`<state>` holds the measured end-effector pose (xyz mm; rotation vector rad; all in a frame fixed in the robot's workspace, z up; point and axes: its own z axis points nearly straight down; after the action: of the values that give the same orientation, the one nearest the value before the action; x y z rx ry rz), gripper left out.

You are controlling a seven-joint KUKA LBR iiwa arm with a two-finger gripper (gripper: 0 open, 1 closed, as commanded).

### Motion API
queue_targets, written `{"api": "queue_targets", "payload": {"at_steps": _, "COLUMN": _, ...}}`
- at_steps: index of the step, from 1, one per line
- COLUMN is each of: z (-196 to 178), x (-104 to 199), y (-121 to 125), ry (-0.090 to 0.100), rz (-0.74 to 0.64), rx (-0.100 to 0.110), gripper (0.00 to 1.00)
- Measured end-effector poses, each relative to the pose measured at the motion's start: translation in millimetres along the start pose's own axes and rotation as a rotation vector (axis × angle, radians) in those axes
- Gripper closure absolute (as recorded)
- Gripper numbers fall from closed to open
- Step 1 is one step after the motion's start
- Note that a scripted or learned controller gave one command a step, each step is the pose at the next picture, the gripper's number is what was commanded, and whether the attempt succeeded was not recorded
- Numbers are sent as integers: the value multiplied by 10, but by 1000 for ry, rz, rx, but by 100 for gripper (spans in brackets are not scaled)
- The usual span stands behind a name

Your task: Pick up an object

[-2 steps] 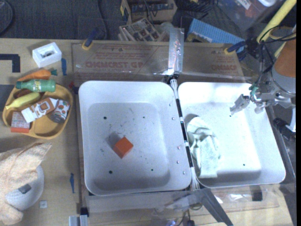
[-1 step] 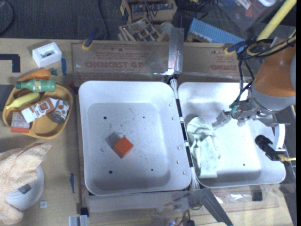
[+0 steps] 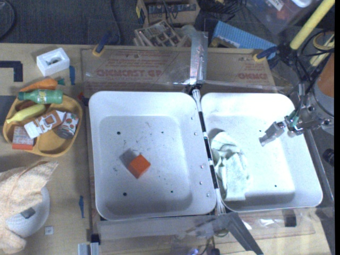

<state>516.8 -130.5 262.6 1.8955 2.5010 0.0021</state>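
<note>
An orange block point(image 3: 139, 166) with a grey face lies in the left bin point(image 3: 106, 110), a little left of its middle. A crumpled white and pale green cloth point(image 3: 231, 166) lies in the right bin point(image 3: 303, 190), against its left wall. My gripper point(image 3: 271, 133) hangs over the right bin's upper right part, pointing left and down. It is up and to the right of the cloth, apart from it. Nothing shows in its grasp.
A yellow bowl point(image 3: 53, 145) of toy food and packets stands left of the bins, with a white box point(image 3: 53, 61) behind it and a cloth bundle point(image 3: 21, 195) in front. Cardboard point(image 3: 138, 68) and cables lie behind the bins.
</note>
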Motion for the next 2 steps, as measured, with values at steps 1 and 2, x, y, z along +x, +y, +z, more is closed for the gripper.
{"api": "queue_targets", "payload": {"at_steps": 1, "z": 1436, "x": -58, "y": 498, "ry": 2, "rz": 79, "rx": 3, "gripper": 0}}
{"api": "queue_targets", "payload": {"at_steps": 2, "z": 1712, "x": 237, "y": 315, "ry": -4, "rz": 142, "rx": -10, "gripper": 0}}
